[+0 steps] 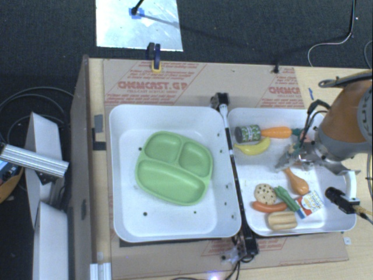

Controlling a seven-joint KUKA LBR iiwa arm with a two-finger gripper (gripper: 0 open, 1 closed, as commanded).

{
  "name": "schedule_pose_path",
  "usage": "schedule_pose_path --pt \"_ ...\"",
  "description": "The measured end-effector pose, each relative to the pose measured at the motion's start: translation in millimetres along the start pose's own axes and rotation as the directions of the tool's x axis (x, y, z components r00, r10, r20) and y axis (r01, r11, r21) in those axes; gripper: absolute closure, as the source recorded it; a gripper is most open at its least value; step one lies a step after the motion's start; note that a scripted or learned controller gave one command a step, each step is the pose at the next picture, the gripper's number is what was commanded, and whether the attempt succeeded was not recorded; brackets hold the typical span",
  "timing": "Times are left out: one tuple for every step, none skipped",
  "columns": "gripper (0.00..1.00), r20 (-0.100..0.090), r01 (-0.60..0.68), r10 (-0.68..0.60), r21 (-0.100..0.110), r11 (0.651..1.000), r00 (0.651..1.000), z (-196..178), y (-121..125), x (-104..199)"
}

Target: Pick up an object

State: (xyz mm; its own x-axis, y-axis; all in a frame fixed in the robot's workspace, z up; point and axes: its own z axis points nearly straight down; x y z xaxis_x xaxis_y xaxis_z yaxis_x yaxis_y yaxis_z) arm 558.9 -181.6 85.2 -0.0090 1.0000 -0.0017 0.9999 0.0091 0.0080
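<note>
My gripper hangs low over the middle of the right bin, reaching in from the right. Its tip sits just above the upper end of a toy chicken drumstick. To its left lie a yellow banana, a dark green-labelled can and an orange carrot. In front are a cookie, a green bean pod, a hot-dog sausage, a bread roll and a small printed packet. Nothing shows between the fingers.
The left bin holds a green divided plate. A black clamp sits on the ridge between the bins. The arm's grey and orange body covers the right bin's far right side. Cardboard lies under both bins.
</note>
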Motion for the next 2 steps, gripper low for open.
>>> schedule_pose_path --pt "0.0 -0.002 -0.01 0.01 0.009 1.0 1.0 0.9 -41.8 -25.5" --pt "1.0 -0.001 -0.006 0.006 0.005 1.0 1.0 -10.1 -38.9 -24.4"
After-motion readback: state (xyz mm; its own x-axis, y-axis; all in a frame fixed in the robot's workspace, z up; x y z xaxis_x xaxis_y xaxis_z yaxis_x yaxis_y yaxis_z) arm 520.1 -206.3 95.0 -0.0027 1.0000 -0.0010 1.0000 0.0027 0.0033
